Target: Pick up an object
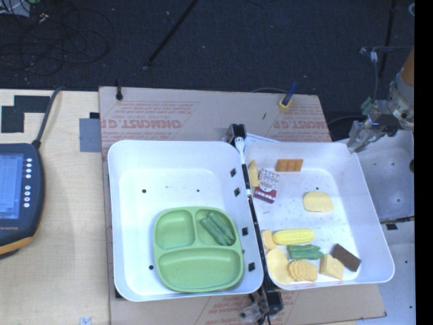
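claw (360, 138): right edge of frame, beyond right white bin (369, 202), grip state unclear | yellow plastic corn cob (293, 236): lower centre-right, well apart

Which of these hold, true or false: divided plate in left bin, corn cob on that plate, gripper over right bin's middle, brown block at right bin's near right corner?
1. The green divided plastic plate lies in the left white bin. True.
2. The yellow corn cob lies on that plate. False: it lies in the right white bin; the plate holds a green bean pod.
3. The gripper hangs over the right bin's middle. False: it is by the far right corner.
4. The dark brown block lies near the right bin's near right corner. True.
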`<state>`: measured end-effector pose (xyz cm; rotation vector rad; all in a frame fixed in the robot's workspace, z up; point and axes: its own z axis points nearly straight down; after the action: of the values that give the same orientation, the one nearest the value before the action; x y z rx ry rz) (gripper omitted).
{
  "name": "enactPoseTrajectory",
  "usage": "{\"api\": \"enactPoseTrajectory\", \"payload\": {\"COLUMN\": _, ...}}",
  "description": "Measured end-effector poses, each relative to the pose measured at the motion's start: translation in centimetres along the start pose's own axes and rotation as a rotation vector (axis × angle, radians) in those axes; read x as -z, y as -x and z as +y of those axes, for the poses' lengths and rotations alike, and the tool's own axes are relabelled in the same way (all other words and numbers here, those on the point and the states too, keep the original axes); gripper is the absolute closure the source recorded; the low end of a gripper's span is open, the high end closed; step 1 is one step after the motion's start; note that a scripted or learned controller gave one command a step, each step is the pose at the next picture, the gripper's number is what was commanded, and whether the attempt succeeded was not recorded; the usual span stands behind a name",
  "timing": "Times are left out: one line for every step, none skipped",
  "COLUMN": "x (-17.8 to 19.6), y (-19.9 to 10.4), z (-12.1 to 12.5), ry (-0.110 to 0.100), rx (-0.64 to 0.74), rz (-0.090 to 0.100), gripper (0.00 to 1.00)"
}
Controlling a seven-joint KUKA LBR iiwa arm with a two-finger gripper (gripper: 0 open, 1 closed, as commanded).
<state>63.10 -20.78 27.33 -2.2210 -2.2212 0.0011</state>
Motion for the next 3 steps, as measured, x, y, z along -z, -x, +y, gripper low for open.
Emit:
{"api": "enactPoseTrajectory", "payload": {"x": -4.2, "y": -8.3, "z": -4.9, "ry": -0.006, "rx": 0.002, "rz": 0.003, "gripper": 0.0}}
{"api": "enactPoseTrajectory", "payload": {"x": -14.1, "y": -3.3, "z": 0.5, "ry": 0.0, "rx": 0.0, "rz": -0.001, "gripper": 0.0}}
{"api": "enactPoseTrajectory", "payload": {"x": -16.8, "y": -11.1, "z": 1.3, "ry": -0.004, "rx": 0.003, "rz": 0.002, "gripper": 0.0}}
